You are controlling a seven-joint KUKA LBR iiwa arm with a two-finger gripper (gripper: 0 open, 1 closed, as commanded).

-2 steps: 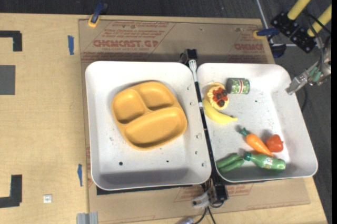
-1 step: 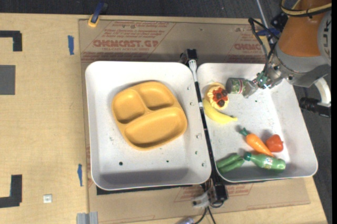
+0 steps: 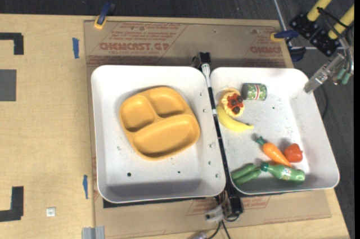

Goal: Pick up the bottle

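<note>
I saw the bottle (image 3: 286, 173) lying flat just beside the carrot (image 3: 273, 151). It looked light, stiff and slippery, so I would grip across its body. The gripper (image 3: 315, 82) hung well apart.

My two bins (image 3: 112, 136) look like smooth white plastic, a bit scuffed. The yellow plate (image 3: 160, 121) is shiny plastic. The green bottle (image 3: 286, 174) shines too. The board (image 3: 39, 120) under them looks like dull, flat wood.
</note>
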